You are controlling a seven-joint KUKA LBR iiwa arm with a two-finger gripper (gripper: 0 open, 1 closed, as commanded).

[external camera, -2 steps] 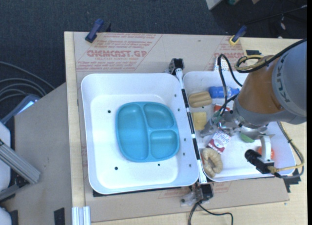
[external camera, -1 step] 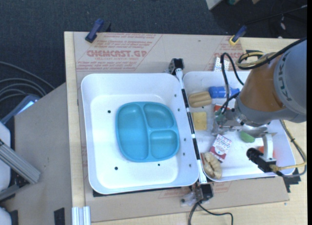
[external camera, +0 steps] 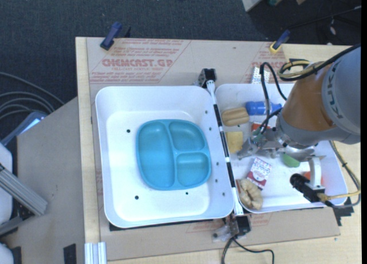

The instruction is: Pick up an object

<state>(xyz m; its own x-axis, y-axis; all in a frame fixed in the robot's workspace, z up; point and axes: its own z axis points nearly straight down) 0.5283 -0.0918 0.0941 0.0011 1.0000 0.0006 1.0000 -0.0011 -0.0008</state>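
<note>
The arm [external camera: 321,105] reaches in from the right over the right bin [external camera: 338,191], its end effector [external camera: 259,142] low among the objects there; I cannot tell its state. Just beside it lie a tan roll [external camera: 235,115], a blue bottle [external camera: 256,108], a yellow block [external camera: 234,141], a red-and-white packet [external camera: 261,170] and a beige lumpy piece [external camera: 250,193] at the near edge. The left bin [external camera: 114,200] holds a blue divided plate [external camera: 172,154].
</note>
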